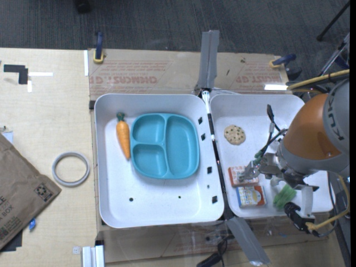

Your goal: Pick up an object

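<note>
Gripper (257, 169) low in right bin (250, 111), over a small packet (242, 176); finger state impossible to tell. Cookie (235, 134) nearby. Carrot (123, 136) beside blue tray (166, 146) in left bin (146, 209).

a blue three-compartment plate (166, 146) lies flat in the left bin, an orange toy carrot (123, 136) lengthwise just beside its left edge, green top pointing away. in the right bin, a chocolate-chip cookie (235, 134) lies flat near the divider; nearer the front sit two small printed packets (248, 187) and a green item (285, 196), partly hidden.
</note>
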Available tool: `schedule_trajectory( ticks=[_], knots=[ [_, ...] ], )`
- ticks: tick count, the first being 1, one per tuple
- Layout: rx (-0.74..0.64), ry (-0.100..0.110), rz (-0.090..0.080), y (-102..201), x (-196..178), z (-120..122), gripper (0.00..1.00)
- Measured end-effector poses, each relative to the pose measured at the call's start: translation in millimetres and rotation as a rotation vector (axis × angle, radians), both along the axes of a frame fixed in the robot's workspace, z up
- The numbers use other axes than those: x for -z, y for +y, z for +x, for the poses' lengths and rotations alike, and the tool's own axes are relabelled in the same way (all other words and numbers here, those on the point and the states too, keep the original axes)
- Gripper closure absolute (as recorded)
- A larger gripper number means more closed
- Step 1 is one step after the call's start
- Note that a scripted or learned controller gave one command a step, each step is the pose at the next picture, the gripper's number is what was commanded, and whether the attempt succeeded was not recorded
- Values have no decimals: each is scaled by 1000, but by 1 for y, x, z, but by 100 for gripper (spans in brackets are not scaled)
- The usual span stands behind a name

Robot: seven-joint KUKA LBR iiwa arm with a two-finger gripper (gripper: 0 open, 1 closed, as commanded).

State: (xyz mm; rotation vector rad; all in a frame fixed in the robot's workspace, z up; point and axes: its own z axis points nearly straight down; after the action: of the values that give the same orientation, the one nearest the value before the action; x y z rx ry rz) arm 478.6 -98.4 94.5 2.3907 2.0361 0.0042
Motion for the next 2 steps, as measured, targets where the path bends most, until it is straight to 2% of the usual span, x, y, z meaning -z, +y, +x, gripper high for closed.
schedule_trajectory(
  ticks=[1, 2],
  knots=[
    [76, -3, -1, -8, -1, 42, 0],
    [102, -5, -4, 2, -1, 42, 0]
  ],
)
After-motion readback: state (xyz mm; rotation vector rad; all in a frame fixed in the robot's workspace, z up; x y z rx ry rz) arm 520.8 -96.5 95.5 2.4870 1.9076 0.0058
